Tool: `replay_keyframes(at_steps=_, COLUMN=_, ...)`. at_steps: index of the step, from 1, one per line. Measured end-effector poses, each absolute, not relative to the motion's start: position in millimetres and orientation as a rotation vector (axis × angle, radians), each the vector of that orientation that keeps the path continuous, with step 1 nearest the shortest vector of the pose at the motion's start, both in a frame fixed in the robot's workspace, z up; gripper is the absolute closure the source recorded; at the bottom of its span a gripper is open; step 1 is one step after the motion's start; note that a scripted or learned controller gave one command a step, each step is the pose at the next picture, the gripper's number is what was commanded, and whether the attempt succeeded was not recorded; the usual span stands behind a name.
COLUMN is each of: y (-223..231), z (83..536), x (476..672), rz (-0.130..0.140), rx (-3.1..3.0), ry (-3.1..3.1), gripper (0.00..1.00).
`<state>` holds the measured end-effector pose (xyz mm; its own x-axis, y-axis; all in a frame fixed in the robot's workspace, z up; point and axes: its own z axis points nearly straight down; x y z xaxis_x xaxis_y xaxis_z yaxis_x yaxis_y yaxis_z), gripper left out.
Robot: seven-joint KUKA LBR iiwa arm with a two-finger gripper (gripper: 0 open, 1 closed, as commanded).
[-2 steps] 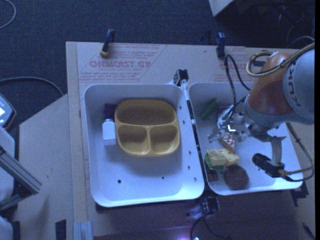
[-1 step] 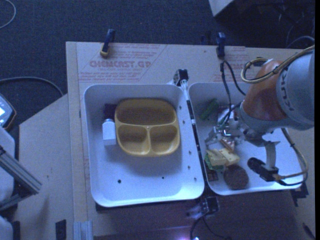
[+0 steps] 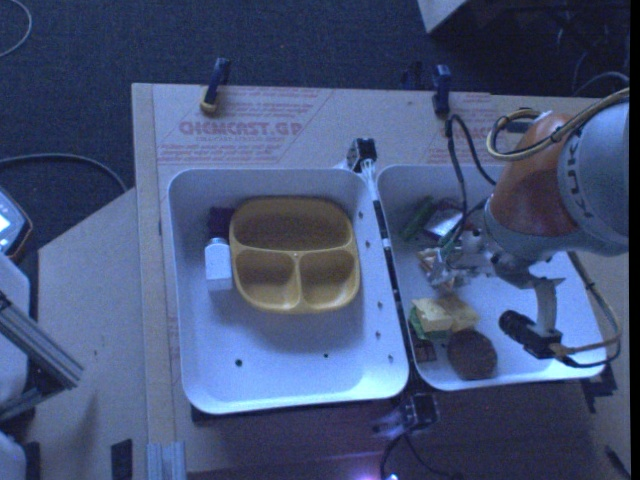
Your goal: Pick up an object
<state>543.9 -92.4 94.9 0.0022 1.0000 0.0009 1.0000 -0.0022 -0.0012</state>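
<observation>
Down at the frame's lower right, your brown puck (image 3: 471, 354) and yellow block (image 3: 445, 315) sit untouched. Your pincer (image 3: 448, 260) hovers just above them, over the clutter; its opening you cannot tell. You're mid-approach; next calls for a clean descent.

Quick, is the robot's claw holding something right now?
Gripper: low in the right bin among the small things; whether it grips anything cannot be told.

"CHEMCAST GP" — red print, bench board (image 3: 250, 128)
</observation>
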Motion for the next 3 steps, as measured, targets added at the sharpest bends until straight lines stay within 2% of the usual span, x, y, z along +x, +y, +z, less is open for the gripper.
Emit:
replay_keyframes(at_steps=1, y=-92, z=138, x=542.6, rz=-0.004, rx=-2.224, ry=-2.225, gripper=1.00)
replay_keyframes(at_steps=2, y=-91, z=201, x=547.9, rz=-0.007, rx=-2.225, ry=-2.228, gripper=1.00)
replay_keyframes(at_steps=3, y=-91, z=227, x=549.1, rz=-0.005, rx=-2.223, ry=-2.227, gripper=1.00)
